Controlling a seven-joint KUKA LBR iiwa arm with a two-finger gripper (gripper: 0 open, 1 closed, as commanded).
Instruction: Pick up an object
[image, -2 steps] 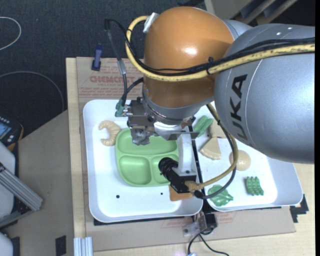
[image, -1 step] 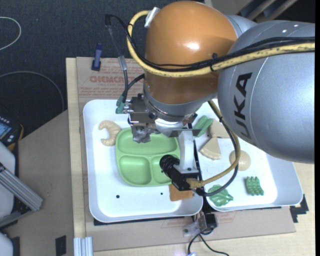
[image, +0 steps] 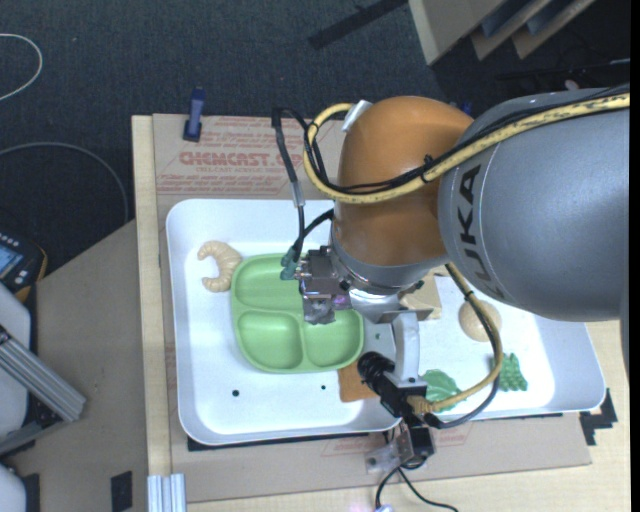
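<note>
A green divided plate (image: 275, 320) lies in the left white bin (image: 200, 330). A tan croissant-shaped toy (image: 218, 264) rests beside the plate's upper left corner. My gripper (image: 319, 303) hangs over the plate's right side, near the central divider. The grey arm with its orange band (image: 400, 170) covers the area above and to the right of the gripper. Nothing can be seen held in the gripper.
The right bin (image: 560, 390) holds a green leafy toy (image: 511, 372), a beige rounded piece (image: 472, 318) and another green piece (image: 437, 381). A brown piece (image: 350, 385) sits at the seam between the bins. A cardboard sheet (image: 225, 150) lies behind the bins.
</note>
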